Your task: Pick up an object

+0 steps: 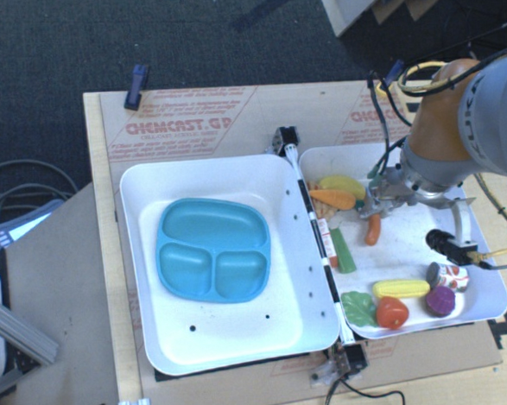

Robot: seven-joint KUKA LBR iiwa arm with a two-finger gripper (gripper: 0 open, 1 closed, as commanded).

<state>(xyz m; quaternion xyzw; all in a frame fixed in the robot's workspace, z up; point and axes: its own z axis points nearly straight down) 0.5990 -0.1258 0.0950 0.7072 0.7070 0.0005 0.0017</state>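
The gripper [372,208] is hanging over a small sausage [373,229] in the right bin [494,303]. Nothing is looking lifted yet, so picking is remaining. I cannot tell the jaws' state.

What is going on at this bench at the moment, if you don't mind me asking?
A grey robot arm reaches from the right into the right bin, which holds toy food. Its gripper is down beside a small orange carrot-like piece, near the yellow piece and orange piece. Whether it grips anything is unclear. The left bin holds a blue divided tray.
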